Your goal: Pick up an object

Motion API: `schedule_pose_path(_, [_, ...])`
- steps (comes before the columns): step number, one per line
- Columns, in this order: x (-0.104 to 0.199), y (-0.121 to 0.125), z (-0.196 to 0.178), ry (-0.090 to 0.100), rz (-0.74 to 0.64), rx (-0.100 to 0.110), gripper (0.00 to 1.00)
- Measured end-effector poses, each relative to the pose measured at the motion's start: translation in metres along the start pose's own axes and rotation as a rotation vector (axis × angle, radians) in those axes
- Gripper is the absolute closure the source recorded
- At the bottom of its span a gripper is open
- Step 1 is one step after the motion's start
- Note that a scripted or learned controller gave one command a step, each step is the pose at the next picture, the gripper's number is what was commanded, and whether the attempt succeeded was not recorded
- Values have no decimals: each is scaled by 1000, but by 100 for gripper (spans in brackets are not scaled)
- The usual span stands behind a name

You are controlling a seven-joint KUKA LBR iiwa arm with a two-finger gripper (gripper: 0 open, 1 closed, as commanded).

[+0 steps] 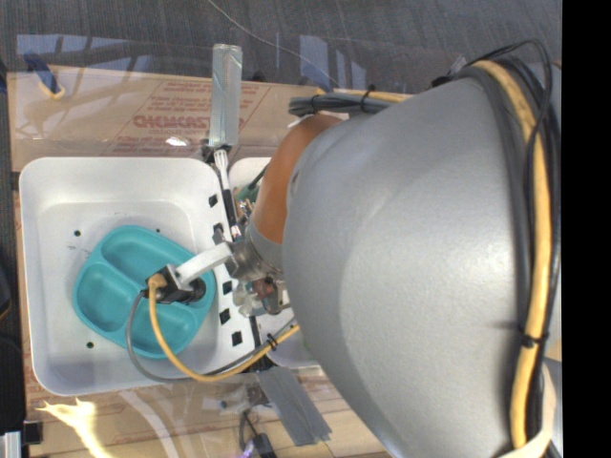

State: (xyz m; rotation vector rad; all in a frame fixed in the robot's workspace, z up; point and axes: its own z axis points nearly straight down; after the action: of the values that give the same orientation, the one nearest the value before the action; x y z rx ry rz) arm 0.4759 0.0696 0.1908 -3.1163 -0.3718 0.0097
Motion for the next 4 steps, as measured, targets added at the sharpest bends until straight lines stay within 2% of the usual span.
schedule_pose_path(1, [20,-56,81,25,19,4,100])
schedule_pose_path(2, [33,-89,9,7,28,0,100])
schedule_pose_path(3, [8,-34,-28,1,-214,0,100])
schedule_pose_path(4, [35,-61,63,-3,29,-2,100])
